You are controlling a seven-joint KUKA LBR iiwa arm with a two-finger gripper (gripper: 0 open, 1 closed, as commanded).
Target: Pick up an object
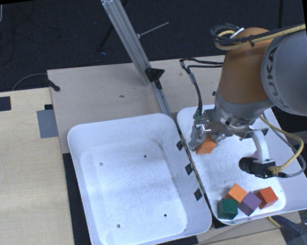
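A grey robot arm with an orange band [248, 72] reaches over the right-hand shallow white bin [300, 197]. Its metal hand [203, 137] sits near the bin's left wall, fingers closed on a small orange block [206, 147]. At the bin's near edge cluster a green block [228, 208], a purple block [248, 203] and two more orange blocks [237, 193].

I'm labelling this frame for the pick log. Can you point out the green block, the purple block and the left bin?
green block [227, 209]: camera view, on its top face.
purple block [248, 204]: camera view, on its top face.
left bin [72, 137]: camera view, on its far left rim.
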